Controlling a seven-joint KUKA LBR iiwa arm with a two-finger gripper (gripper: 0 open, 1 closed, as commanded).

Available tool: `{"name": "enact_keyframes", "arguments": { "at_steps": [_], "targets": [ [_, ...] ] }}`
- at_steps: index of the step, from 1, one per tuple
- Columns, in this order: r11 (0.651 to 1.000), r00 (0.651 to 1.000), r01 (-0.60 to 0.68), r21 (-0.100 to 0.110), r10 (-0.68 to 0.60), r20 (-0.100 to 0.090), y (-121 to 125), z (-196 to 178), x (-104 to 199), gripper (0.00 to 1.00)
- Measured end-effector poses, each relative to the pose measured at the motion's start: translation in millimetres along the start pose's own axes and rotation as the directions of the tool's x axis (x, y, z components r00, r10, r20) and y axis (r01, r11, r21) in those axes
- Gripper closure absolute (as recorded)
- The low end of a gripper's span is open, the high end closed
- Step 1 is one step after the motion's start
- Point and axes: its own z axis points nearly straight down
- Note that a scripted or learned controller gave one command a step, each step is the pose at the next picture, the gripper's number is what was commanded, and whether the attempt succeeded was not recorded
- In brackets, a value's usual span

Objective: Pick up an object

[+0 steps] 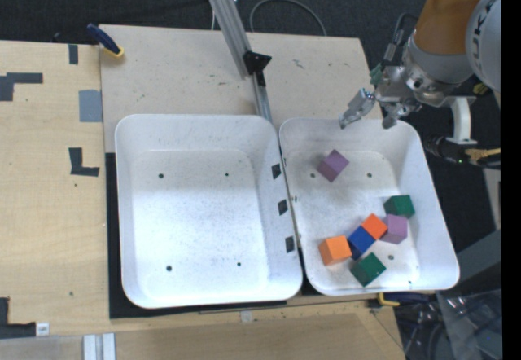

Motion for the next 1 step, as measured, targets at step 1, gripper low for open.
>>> {"name": "enact_keyframes", "arguments": {
  "at_steps": [1],
  "targets": [
    [1.0, 1.0, -0.001, 0.009, 0.001, -0.003, -39.9, 134.8, 36.7, 0.0]
  ]
}}
